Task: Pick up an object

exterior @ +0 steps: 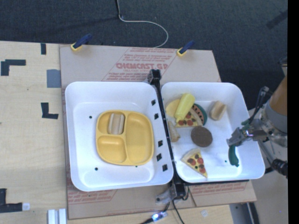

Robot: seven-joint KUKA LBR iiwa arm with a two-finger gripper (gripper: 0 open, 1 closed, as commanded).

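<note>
The right bin (219, 87) holds several toy foods: a yellow corn-like piece (185, 106), a pizza slice (190, 119) on a teal disc, a bread roll (217, 109), a brown round cookie (201, 136) and a second pizza slice (195, 161). My gripper (235, 139) is low over this bin's right side, reaching in from the right. A slim dark-green object (233, 157) lies or hangs just below the gripper. Whether the gripper touches or holds it is unclear.
The left bin (79, 125) bears a yellow divided plate (135, 139) with a tan bread-like piece (116, 122) in its upper-left compartment. A small beige item (174, 133) sits against the black divider (161, 120) between the bins. The bench's cardboard sheet (140, 66) lies behind.
</note>
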